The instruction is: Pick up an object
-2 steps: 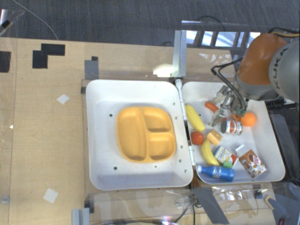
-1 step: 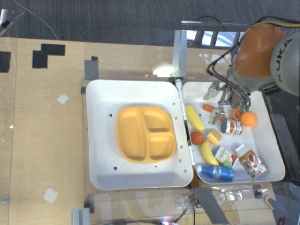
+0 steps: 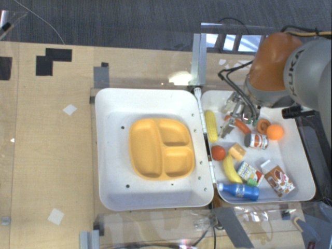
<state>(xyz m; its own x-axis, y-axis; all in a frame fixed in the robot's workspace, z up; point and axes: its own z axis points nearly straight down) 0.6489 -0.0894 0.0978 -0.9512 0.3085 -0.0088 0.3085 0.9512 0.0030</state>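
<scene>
My gripper point(image 3: 228, 119) hangs low over the back left of the right bin point(image 3: 306, 188), at the end of the grey arm with its orange band. Its fingers point(image 3: 226, 130) stand open and spread. An orange-red carrot point(image 3: 241, 125) lies just to their right, touching or nearly touching them, and it is not clamped between them. A yellow corn cob point(image 3: 210, 126) lies just left of the gripper along the bin's left wall.
The right bin also holds a tomato point(image 3: 218, 152), banana point(image 3: 232, 169), cheese cube point(image 3: 237, 151), small can point(image 3: 256, 140), orange point(image 3: 275, 132), blue bottle point(image 3: 239, 191), colourful box point(image 3: 249, 173) and brown carton point(image 3: 279, 180). A yellow divided plate point(image 3: 161, 148) sits in the left bin point(image 3: 111, 191).
</scene>
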